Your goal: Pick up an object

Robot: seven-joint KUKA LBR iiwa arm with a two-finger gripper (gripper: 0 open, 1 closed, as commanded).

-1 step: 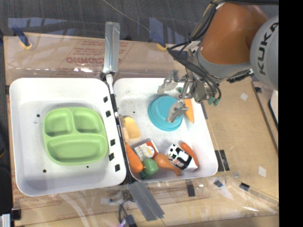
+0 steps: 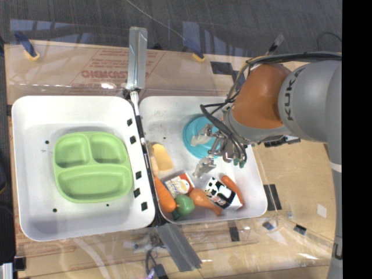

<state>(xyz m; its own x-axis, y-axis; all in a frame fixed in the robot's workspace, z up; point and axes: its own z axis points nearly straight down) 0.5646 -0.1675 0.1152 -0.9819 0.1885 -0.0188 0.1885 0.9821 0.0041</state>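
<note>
Pincer [image 2: 216,151] sat low in the right bin [image 2: 174,110], over the blue plate [image 2: 195,133]; can't tell its state, nothing visibly held. Candidate objects were clustered at the bin's near edge: carrot [image 2: 164,195], green pepper [image 2: 185,205], cow-print carton [image 2: 220,194], yellow block [image 2: 161,156]. Left bin [image 2: 29,173] had a green divided tray [image 2: 91,166].

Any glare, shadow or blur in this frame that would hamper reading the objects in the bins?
Camera view: lighting is even, with soft shadows inside the left bin; the clear sheet behind the bins shows faint reflections; the gripper over the blue plate looks cluttered and slightly soft; the toy pile is readable.
</note>
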